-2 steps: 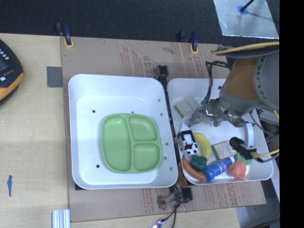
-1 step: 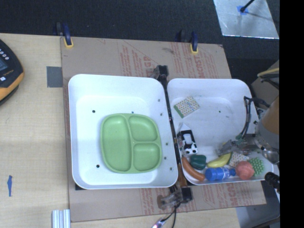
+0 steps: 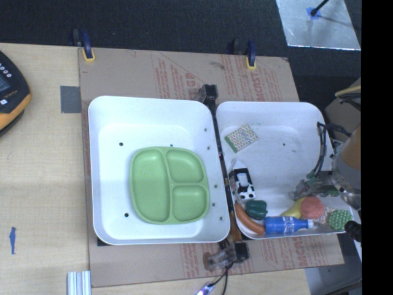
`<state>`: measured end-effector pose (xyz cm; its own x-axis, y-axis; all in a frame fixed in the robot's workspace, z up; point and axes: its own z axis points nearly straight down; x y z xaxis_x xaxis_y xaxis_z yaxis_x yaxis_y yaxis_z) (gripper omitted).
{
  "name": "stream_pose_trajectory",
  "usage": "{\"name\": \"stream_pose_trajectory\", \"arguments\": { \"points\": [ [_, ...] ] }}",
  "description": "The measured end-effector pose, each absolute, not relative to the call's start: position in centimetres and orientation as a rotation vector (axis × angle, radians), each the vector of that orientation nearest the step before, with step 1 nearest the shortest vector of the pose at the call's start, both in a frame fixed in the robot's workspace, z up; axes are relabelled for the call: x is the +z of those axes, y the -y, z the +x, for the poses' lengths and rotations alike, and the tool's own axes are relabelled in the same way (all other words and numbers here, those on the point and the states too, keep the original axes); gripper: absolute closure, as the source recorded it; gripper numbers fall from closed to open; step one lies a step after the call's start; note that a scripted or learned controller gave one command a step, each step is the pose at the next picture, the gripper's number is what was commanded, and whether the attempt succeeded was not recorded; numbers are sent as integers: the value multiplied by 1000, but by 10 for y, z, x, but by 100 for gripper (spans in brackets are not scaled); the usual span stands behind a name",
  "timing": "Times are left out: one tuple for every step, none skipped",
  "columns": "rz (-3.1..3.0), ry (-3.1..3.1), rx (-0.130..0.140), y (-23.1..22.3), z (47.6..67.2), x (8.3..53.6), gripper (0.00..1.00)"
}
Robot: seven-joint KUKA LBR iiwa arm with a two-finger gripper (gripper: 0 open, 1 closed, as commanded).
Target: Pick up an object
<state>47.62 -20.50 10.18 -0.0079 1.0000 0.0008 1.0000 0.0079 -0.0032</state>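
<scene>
Cardboard sheet (image 3: 184, 78) underlies both white bins (image 3: 98, 165) on a wooden bench (image 3: 37, 183); gripper (image 3: 319, 186) grip unclear.

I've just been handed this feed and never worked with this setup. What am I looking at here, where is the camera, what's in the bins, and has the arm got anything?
One camera fixed above the bench looks down at a slant on two shallow white bins side by side. The left bin holds a green divided plate. The right bin holds a small patterned card near its top, and a cluster along its lower edge: a black and white toy, a green pepper-like piece, an orange piece, a blue bottle, a pink ball and a green textured ball. The robot arm reaches in from the right edge. Its tool sits just above the pink ball, but the view is too blurred there to tell whether it grips anything.
</scene>
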Motion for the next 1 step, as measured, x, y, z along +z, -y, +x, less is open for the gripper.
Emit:
{"name": "stream_pose_trajectory", "arguments": {
  "points": [
    [-2211,2228,3,74,485,192,100]
  ]
}}
